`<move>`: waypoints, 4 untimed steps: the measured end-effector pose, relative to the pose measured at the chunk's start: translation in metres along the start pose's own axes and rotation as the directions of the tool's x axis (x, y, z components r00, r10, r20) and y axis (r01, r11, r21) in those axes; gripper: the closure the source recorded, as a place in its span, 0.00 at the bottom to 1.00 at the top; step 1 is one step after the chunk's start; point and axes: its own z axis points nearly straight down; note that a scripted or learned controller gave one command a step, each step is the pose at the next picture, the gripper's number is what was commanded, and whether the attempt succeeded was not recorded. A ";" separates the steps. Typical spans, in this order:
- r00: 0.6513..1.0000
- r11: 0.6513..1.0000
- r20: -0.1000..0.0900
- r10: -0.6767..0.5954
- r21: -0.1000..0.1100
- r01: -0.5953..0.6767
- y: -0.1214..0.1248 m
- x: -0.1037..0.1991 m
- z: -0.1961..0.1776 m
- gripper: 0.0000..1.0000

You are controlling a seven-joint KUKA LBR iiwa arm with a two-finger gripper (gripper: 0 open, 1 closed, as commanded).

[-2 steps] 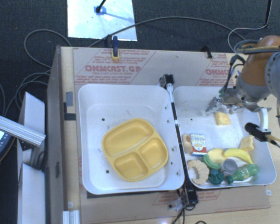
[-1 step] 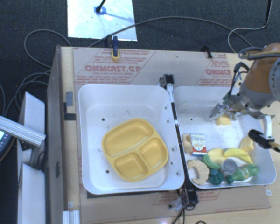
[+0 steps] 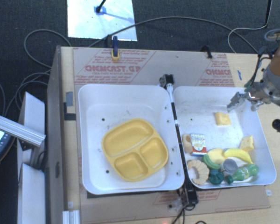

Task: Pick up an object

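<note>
My gripper hangs over the far right part of the right bin, fingers spread open with nothing between them. A small yellow block lies on the bin floor just below and left of it. Toys are piled along the bin's near side: a small red and blue box, a banana, a yellow wedge, a pale yellow fruit, a grey cup, a green bottle and a beige ring.
The left bin holds a yellow three-compartment plate. A black divider rod runs between the bins. Cables trail across the dark floor behind the bench.
</note>
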 end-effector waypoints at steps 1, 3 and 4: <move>1.000 1.000 -0.002 -0.001 0.003 0.001 -0.001 0.024 0.099 0.00; 1.000 1.000 -0.003 0.001 0.005 -0.001 -0.076 0.001 0.099 0.00; 1.000 1.000 -0.003 -0.003 0.002 0.003 -0.008 0.044 0.098 0.00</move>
